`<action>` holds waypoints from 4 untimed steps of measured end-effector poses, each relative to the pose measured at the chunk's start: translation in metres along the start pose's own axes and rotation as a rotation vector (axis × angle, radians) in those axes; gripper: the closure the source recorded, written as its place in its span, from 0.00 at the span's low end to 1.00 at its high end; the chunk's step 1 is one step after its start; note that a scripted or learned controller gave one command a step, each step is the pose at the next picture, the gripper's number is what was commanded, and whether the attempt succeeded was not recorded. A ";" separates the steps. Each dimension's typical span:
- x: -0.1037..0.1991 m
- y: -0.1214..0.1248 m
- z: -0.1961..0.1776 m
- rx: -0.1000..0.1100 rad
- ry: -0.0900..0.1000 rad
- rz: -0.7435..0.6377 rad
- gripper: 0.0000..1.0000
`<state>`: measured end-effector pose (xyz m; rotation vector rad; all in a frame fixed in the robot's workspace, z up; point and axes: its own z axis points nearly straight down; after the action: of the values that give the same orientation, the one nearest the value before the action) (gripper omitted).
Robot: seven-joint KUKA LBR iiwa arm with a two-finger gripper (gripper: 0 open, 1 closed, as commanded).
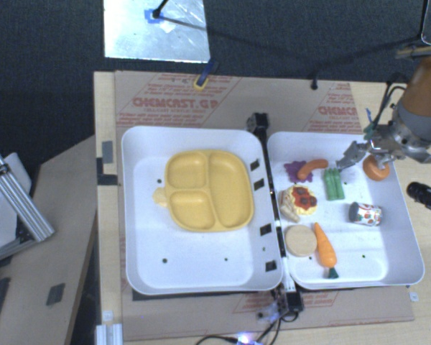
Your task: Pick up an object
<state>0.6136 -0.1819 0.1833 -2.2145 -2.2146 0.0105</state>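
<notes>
From my seat I see the gripper (pixel 350 157) hanging over the far part of the right bin (pixel 409 261), with the arm coming in from the right side and the orange band above the wrist up at the edge of the view. The two fingers point down and to the left in the picture, and there is a small gap between their tips, so I judge the jaws as open and holding nothing.

The nearest thing to them is the green block (pixel 334 184). It lies just below the fingertips in the picture, a little to the left, and its long axis runs almost from the far side of the bin to the near side. I think this is the relation that matters: a short move down and slightly toward the middle divider would bring the jaws over it, and they should close across its narrow width.

On the other side of the gripper, near the right wall, is the orange fruit (pixel 377 168), partly hidden by the wrist. The sausage (pixel 313 166) and the purple grapes (pixel 295 170) lie further left, the small can (pixel 365 213) and the carrot (pixel 324 244) nearer to me.

The left bin (pixel 140 264) holds a yellow plate (pixel 205 190) with three compartments.
</notes>
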 end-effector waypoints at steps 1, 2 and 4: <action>0.000 0.003 -0.009 -0.013 -0.003 -0.003 0.00; 0.006 0.012 0.041 -0.011 -0.002 -0.005 0.00; 0.006 0.015 0.078 -0.017 -0.004 -0.006 1.00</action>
<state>0.6275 -0.1755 0.1055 -2.2184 -2.2323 -0.0041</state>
